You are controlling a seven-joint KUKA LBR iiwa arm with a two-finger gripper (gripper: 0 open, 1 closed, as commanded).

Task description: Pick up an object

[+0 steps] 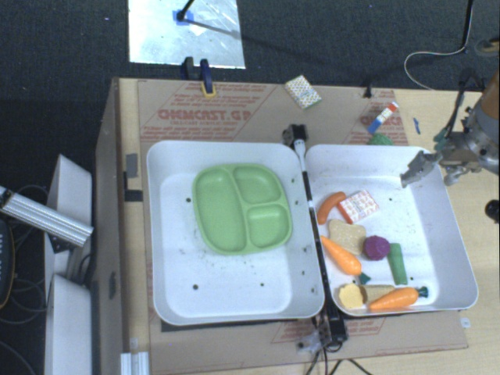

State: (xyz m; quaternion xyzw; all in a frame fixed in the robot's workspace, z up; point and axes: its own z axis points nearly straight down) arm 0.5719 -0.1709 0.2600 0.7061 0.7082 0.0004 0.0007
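**Hand poised at the far right corner, nothing picked yet**

My hand (432,167) hangs over the upper right corner of the right bin (461,244), and its two fingers stand spread wide with nothing between them. I judge this to be the approach step: no object is chosen by contact, and the pick itself is not yet made.

The things I could take lie below and to the left of my hand, all on the floor of that same bin. Nearest is a small red-and-white box (359,205), with an orange sausage-shaped piece (330,203) just beside it. Farther down sit a slice of bread (346,233), a purple ball (376,247), a green stick (398,263) and two carrots (341,255) (395,298), packed close together.

The left bin (168,233), well apart from my hand, carries a green divided plate (241,208).

The next move, as I judge it, calls for travelling down-left over one piece, lowering with the fingers astride it, and closing. The box looks the easiest reach; the crowded cluster risks a pinch on two things at once
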